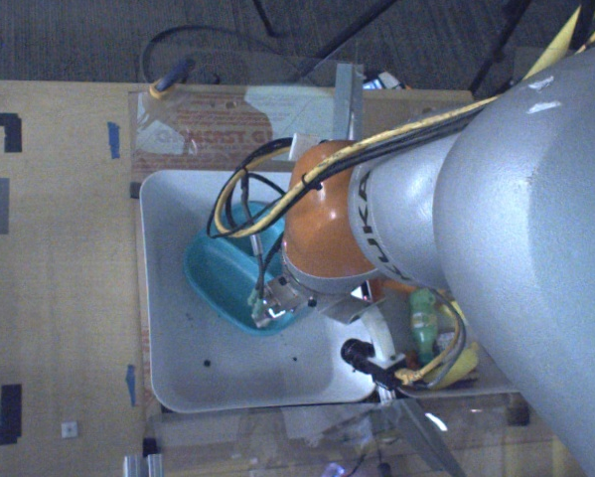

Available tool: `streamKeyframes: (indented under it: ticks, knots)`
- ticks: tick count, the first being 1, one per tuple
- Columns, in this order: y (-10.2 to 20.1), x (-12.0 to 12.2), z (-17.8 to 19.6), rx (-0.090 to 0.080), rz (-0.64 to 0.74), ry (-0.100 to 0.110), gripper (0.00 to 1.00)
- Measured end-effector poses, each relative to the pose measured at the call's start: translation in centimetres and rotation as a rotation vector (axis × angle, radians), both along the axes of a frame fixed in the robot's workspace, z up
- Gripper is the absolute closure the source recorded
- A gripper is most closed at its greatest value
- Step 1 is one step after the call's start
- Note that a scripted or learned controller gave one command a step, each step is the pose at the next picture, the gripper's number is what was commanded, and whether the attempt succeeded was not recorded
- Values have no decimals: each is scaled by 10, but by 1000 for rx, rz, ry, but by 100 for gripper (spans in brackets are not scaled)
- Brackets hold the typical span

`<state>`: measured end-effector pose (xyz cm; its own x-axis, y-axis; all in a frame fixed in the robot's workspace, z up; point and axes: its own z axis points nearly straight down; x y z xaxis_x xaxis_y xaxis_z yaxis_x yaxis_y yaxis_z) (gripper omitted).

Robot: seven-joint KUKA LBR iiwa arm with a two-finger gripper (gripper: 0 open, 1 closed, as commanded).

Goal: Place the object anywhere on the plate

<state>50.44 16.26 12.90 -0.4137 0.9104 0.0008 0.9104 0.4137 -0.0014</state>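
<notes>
- Arm is sweeping in from the right, its grey bulk and orange band covering much of the white bin, reaching down toward the target.
- Plate, teal, is sitting in that bin, partly under the wrist.
- Green and yellow items are peeking out beside the arm; which one is the object, I cannot tell.
- Gripper is hiding beneath the wrist, grip state unreadable.

Grey arm reaching leftward, orange wrist band
</notes>
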Motion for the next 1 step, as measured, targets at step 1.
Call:
streamKeyframes:
  ticks: [1]
  knots:
    - [55, 31, 11, 0, 12, -2, 100]
